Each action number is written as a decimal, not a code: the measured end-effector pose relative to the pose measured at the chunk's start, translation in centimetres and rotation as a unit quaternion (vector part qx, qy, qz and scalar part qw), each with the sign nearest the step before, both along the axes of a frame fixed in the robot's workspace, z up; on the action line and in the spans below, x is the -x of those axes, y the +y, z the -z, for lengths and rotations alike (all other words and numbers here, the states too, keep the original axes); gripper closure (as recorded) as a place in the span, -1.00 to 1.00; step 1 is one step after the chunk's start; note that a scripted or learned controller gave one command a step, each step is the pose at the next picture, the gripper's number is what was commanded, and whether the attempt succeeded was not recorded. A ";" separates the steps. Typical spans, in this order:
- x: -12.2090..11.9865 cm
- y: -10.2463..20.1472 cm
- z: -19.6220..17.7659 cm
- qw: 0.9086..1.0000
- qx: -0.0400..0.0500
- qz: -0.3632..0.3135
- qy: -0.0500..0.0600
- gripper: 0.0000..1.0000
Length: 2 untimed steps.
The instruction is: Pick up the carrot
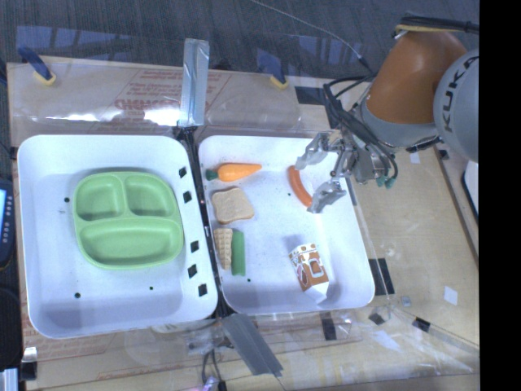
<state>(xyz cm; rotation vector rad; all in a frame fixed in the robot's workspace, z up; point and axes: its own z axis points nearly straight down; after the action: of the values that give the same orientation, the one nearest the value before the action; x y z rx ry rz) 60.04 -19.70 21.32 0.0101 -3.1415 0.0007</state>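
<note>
Carrot (238,171) lies at the far left corner of the right bin (358,251), well apart from the claw, untouched. Nearest the camera in that bin stands a small brown-and-white carton (309,268); left of it lies a corn cob (229,248) in its green husk, with a slice of bread (232,205) just beyond. Farther back a sausage (299,186) rests just beside the claw (319,173), whose fingers are spread wide with nothing between them. The left bin (41,218) holds a green divided plate (128,218).
</note>
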 end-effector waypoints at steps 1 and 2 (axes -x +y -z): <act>-5.3 5.1 12.1 1.000 -0.001 -0.015 -0.001 -1.00; -5.5 5.1 10.8 1.000 0.000 -0.018 -0.003 1.00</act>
<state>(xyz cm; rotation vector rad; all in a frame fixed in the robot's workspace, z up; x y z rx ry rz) 65.54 -14.58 10.52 0.0669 -3.1466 0.0017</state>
